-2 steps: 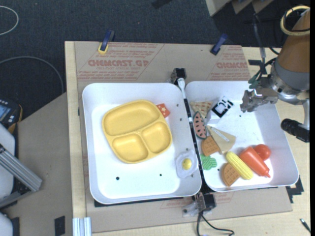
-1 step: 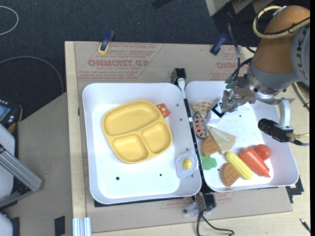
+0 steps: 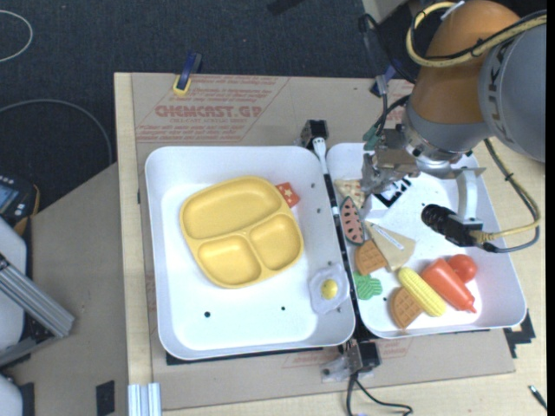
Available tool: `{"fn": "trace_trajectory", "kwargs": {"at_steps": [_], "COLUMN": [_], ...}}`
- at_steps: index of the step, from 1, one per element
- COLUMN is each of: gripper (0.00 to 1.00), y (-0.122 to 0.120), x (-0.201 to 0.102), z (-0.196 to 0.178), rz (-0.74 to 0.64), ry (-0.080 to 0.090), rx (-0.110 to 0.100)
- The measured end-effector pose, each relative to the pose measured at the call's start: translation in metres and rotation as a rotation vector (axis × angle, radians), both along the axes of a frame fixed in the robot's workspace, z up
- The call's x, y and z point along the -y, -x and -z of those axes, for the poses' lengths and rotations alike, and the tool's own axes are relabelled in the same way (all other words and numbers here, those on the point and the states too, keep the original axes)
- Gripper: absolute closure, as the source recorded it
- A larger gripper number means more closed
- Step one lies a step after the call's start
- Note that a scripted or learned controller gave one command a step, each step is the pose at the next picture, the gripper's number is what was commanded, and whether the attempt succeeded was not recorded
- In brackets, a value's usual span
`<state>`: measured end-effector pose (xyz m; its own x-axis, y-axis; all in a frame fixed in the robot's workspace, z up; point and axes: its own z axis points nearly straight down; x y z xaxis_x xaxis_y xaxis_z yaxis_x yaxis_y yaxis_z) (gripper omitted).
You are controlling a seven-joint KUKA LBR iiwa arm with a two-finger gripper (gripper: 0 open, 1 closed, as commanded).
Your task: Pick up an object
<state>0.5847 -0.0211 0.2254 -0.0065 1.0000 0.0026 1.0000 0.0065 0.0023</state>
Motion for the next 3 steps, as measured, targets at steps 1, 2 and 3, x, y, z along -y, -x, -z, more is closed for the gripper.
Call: {"fn": "trace_trajectory", "kwargs": {"at_steps": [1, 2, 3], "gripper": [1.0, 1.0, 1.0], "y": [-0.018, -0.017, -0.032], "x": [-0.051, -0.063, -0.069], "z": [0.011, 0.005, -0.005], "rz": [0.001, 0.004, 0.005], "ry": [0.001, 0.002, 0.002], "rx": [0.0, 0.0, 0.001]}}
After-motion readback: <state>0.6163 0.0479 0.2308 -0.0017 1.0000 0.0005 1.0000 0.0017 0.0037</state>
